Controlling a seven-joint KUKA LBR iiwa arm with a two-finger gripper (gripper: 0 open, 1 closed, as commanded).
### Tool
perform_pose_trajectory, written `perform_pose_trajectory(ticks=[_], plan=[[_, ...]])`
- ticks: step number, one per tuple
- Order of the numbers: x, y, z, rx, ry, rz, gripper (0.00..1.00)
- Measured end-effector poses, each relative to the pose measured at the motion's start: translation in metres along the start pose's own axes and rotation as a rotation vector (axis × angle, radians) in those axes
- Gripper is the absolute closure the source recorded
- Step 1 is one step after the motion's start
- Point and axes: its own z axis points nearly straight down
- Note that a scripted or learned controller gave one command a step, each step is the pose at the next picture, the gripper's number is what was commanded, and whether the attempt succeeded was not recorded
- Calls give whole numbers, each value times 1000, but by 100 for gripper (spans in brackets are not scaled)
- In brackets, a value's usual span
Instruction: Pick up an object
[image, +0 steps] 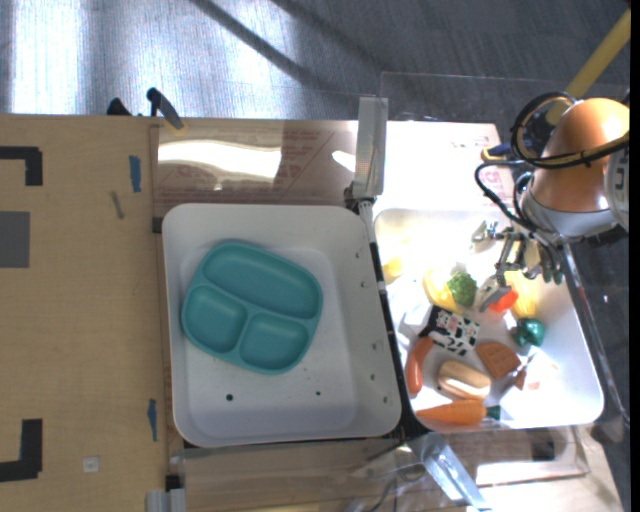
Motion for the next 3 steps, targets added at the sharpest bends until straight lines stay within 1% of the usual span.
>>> perform_pose_trajectory(ticks=[1,2,3], plan=[[48,21,2,0,1,108,0],[39,-52,-39,3,-1,-5,0],[90,-52,2,1,-1,80,0]])
